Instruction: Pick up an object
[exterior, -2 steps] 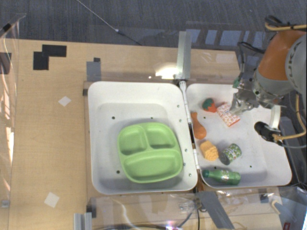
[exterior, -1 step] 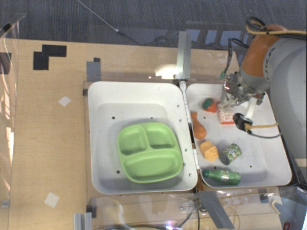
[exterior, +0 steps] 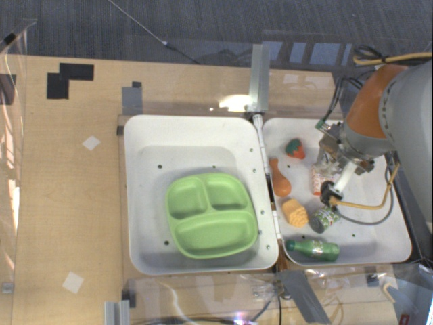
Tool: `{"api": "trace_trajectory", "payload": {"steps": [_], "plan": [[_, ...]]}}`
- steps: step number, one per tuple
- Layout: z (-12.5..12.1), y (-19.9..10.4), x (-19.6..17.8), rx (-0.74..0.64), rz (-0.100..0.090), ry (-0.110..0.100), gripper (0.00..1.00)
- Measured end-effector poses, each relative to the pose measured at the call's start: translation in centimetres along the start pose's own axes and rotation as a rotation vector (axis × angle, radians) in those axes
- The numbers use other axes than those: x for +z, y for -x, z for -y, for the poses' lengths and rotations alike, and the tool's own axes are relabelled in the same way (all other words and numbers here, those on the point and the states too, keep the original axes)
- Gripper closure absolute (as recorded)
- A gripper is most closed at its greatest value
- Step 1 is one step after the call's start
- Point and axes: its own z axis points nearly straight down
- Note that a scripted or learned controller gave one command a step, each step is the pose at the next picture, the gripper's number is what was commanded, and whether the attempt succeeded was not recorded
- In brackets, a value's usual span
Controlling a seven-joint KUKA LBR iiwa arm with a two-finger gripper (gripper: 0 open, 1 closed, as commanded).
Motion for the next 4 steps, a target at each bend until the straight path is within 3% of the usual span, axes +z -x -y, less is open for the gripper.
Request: {"api": "trace_trajectory", "payload": {"steps": [1, 2, 3, 4], "plan": [[-4.9, -5.3, 0.6, 0.359, 0.013, -0.014, 0.0], [-7.4, 0.6, 0.5, 0.734, 0.01, -0.011, 0.0], [-7.5, 0.3, -0.3, 0.721, 0.011, -0.011, 1.0], [-6.6, -2.6, 0.6, 0.721, 0.017, -0.007, 1.0]]}}
